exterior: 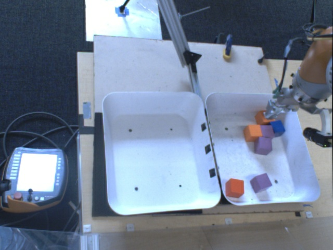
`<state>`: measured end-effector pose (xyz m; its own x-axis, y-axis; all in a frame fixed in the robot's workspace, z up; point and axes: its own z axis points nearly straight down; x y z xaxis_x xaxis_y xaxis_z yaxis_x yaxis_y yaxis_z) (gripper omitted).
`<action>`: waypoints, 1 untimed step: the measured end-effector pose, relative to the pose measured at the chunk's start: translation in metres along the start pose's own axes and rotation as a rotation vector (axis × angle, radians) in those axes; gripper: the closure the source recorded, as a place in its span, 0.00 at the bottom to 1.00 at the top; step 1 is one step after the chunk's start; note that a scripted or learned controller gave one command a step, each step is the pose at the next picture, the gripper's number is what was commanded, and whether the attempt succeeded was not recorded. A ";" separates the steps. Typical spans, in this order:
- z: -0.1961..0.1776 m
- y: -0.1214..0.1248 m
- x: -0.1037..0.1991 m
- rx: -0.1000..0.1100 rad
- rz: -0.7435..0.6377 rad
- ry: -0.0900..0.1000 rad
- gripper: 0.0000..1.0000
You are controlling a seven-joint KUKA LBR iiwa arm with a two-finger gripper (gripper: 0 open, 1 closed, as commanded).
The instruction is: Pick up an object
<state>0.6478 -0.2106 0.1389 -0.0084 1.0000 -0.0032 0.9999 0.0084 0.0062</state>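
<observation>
The right bin (302,186) holds several small blocks. A cluster lies at its upper right: an orange cube (253,133), a purple block (263,145), a blue cube (278,127) and an orange block (260,117) partly hidden by the gripper. Near the front lie a red-orange cube (234,188) and a purple cube (260,182). My gripper (272,112) reaches down from the right onto the upper edge of the cluster, by the partly hidden orange block and the blue cube.
The left bin (112,139) sits beside the right one. A slanted metal pole (177,30) crosses the back board. A teach pendant (34,178) with cables lies at the far left. A yellow clamp (228,50) stands at the board's back edge.
</observation>
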 end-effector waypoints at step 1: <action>-0.066 0.005 -0.001 -0.004 0.003 0.000 1.00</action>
<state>0.6527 -0.2118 0.2048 -0.0053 1.0000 -0.0032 0.9999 0.0054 0.0099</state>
